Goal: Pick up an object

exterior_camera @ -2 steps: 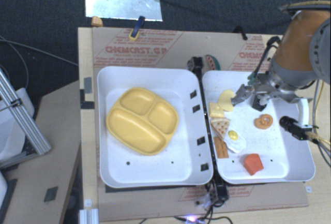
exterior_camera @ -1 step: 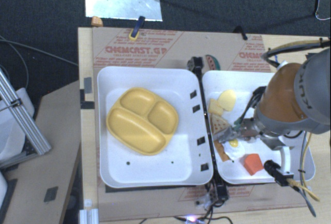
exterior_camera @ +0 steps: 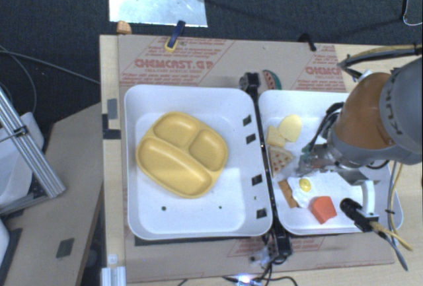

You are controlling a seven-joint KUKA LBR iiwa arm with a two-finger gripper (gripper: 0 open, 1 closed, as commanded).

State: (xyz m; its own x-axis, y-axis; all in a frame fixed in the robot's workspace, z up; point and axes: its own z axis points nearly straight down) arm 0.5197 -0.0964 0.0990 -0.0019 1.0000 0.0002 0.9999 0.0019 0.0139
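While the arm (exterior_camera: 370, 123) reached in from the right over the right-hand bin (exterior_camera: 310, 101), its gripper (exterior_camera: 308, 162) sat low among the small toy food pieces there, and whether it was wide or closed could not be told from this slanted view. Just beside it lay a waffle-patterned slice (exterior_camera: 280, 160) and a fried egg (exterior_camera: 303, 187), with a pale yellow piece (exterior_camera: 289, 127) farther back and a red-orange block (exterior_camera: 322, 209) nearer the front rim. A brown strip (exterior_camera: 287, 193) lay by the egg. The left-hand bin (exterior_camera: 142, 212) held a yellow divided tray (exterior_camera: 182, 153), well apart from the arm. Nothing appeared lifted off the bin floor, so the pick seemed not yet done: the arm looked to be at the descent or grasp stage, most likely aiming at the waffle-patterned slice or the egg, with closing and lifting left to do.
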